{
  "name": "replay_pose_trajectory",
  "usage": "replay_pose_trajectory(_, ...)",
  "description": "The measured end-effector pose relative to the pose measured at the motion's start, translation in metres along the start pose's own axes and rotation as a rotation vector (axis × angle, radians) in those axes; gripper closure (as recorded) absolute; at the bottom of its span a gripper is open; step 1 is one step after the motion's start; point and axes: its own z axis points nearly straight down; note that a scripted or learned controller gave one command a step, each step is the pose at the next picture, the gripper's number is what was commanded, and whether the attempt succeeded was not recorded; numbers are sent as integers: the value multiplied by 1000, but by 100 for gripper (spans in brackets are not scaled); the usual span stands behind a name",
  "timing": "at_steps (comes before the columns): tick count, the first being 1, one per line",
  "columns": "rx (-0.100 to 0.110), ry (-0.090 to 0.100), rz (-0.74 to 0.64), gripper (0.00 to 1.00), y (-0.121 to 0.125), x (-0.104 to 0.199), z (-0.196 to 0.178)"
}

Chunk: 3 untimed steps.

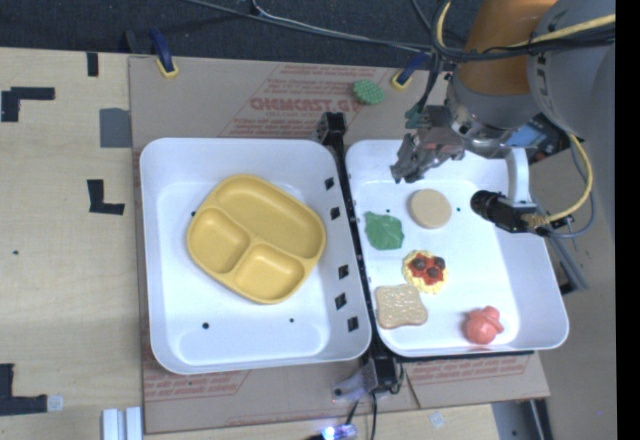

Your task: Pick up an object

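gripper [412, 168] just above round tan cookie [431, 208], right bin [520, 313]

In the right bin [535, 273] we see five small food pieces lying apart from one another. A round tan cookie [431, 208] lies flat toward the far side. Left of it and a little nearer sits a green leafy piece [383, 230], close to the bin's left wall. Nearer still lies a small yellow piece with red and dark toppings [425, 270]. A slice of toast [400, 307] rests flat at the near left, and a red-pink lump [483, 325] sits at the near right.
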Motion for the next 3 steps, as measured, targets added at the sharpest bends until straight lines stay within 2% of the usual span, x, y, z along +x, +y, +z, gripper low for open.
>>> replay_pose_trajectory(1, 0, -1, 1, 100, 13, 53, -1)
replay_pose_trajectory(2, 1, -2, 2, 100, 35, 92, 16)
replay_pose_trajectory(3, 1, -1, 0, 100, 59, 151, 25)
